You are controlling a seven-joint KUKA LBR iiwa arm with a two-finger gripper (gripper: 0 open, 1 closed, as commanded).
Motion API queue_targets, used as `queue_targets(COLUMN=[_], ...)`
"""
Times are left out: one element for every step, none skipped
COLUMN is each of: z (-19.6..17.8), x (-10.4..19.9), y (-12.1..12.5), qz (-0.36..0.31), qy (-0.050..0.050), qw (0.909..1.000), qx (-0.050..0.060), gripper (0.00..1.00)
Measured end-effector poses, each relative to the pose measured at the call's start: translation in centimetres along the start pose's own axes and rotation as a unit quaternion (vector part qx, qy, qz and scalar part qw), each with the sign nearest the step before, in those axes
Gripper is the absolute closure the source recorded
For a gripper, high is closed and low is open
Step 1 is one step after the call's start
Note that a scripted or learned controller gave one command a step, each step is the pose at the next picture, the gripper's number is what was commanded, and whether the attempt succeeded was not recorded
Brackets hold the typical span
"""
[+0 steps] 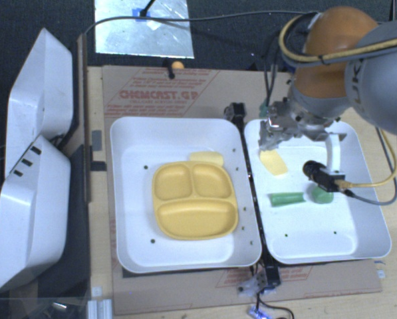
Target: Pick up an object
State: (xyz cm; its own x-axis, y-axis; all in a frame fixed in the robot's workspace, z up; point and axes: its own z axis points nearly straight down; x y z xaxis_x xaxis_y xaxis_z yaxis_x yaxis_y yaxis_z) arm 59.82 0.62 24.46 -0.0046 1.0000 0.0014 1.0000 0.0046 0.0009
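The grey arm (pixel 378 65), rising closest to the lens with its orange band bulging above the wrist, enters from 3 o'clock and bends down over the right bin (pixel 364 238). Beneath both bins lies a printed cardboard sheet (pixel 161 88). The left bin (pixel 135 244) holds a yellow divided tray (pixel 195 201), sitting just toward 6 o'clock of that bin's middle. A pale yellow block (pixel 206 158) touches the tray's rim at its 12 o'clock. In the right bin the gripper (pixel 272 138) hangs low at about 10 o'clock from the bin's centre. Whether it is open or closed cannot be told from this angle, and nothing is seen gripped in it. Just beside it, at its 6 o'clock, a pale yellow wedge (pixel 273 163) rests on the bin floor. A green cylinder (pixel 286 199) lies on its side at 9 o'clock from the centre. A smaller green lump (pixel 322 196) sits near it at its 3 o'clock, partly covered by a black fitting (pixel 313 171) with a yellow cable.
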Motion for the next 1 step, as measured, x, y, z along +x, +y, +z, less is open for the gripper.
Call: queue_targets(z=[1.84], x=[4.75], y=[-2.09], qz=[0.0], qy=[0.0], qw=[1.0], qx=[0.001], gripper=[1.0])
